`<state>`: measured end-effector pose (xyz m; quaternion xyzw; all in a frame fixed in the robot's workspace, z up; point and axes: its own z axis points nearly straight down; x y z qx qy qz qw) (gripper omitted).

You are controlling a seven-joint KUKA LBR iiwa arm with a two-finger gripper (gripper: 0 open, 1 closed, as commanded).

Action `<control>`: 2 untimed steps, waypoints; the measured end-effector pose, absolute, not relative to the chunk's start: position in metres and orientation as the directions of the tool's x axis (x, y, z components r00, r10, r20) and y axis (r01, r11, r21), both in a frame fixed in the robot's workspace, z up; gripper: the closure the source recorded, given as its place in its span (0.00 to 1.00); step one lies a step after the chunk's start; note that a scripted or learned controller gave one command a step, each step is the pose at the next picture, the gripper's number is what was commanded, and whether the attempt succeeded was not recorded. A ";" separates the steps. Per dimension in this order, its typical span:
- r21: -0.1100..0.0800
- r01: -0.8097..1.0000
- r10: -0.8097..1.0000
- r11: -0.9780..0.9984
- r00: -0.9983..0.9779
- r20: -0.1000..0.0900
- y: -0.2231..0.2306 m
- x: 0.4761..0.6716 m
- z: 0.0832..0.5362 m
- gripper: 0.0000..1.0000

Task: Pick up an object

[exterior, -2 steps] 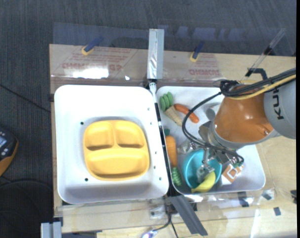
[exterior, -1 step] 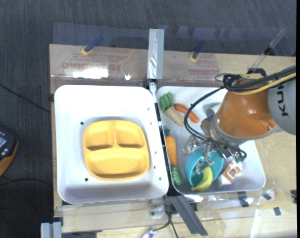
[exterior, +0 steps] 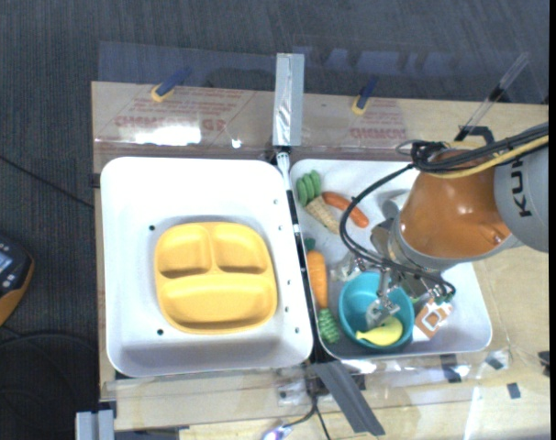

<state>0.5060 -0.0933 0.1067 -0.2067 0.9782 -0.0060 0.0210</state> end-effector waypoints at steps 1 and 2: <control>-0.007 -0.381 -0.381 0.924 -0.924 -0.013 -0.099 0.596 0.091 0.00; 0.001 -0.247 -0.247 0.969 -0.969 0.002 -0.096 0.641 0.091 0.00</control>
